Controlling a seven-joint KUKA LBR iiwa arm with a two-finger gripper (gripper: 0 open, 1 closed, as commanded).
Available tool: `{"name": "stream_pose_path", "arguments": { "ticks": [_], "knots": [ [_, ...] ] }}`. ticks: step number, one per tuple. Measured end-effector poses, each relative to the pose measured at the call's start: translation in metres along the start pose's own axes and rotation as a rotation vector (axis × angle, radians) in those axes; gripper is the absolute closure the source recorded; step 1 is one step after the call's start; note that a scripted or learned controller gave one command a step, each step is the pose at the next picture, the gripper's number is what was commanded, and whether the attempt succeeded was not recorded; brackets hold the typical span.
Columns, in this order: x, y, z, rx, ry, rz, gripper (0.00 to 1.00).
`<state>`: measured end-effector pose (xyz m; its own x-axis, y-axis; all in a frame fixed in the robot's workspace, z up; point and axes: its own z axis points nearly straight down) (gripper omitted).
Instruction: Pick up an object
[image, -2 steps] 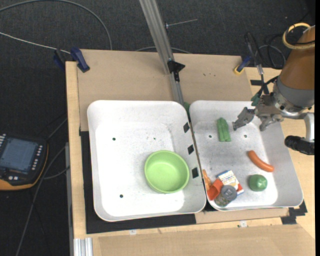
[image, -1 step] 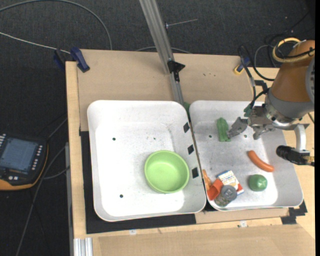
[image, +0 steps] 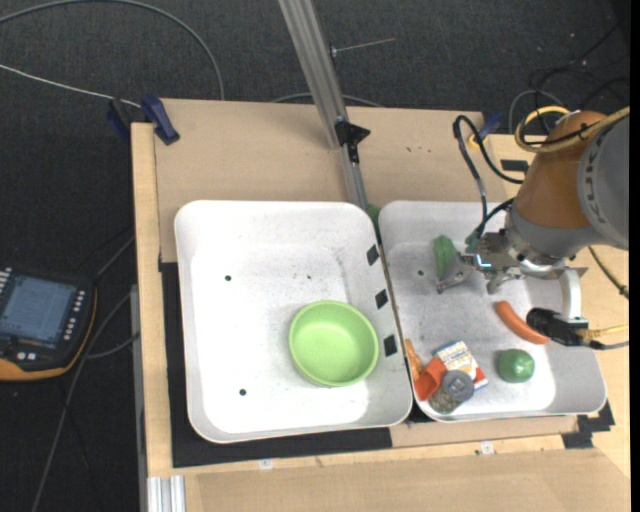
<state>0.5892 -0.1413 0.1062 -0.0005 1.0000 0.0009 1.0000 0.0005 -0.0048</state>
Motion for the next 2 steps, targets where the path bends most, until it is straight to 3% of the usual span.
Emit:
{"name": "stream_pose_path", "arguments": {
  "ticks": [1,2],
  "knots": [
    [0.000,0.000,0.011,-0.004,-0.001,0.000,0.00],
    [0.000,0.001,0.000,-0.006,-0.001,0.000,1.00]
  ]
}}
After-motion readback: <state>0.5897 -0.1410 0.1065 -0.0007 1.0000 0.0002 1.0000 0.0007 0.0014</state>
